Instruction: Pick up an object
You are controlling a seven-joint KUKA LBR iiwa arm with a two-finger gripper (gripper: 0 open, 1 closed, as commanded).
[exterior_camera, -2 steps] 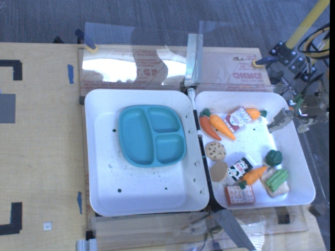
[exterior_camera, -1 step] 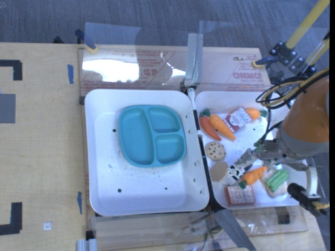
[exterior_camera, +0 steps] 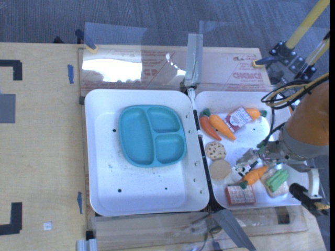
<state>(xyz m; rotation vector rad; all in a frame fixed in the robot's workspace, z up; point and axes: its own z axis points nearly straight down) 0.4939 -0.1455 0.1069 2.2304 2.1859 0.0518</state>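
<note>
Robot's gripper (exterior_camera: 257,160) hangs low over the right bin (exterior_camera: 261,99), beside a toy carrot (exterior_camera: 255,175); its grip cannot be told; judged mid-reach, needing a clean close

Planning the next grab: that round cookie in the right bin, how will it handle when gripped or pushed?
The cookie looks like a flat disc lying face up, so it probably slides rather than rolls. Its thin edge may be hard to pinch. It seems a rigid toy, likely light.

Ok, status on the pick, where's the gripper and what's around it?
Gripper low over right bin, fingers unclear. Nearest: orange carrot, green item. Cookie, red packet crowd close. Blue divided plate in left bin.
</note>
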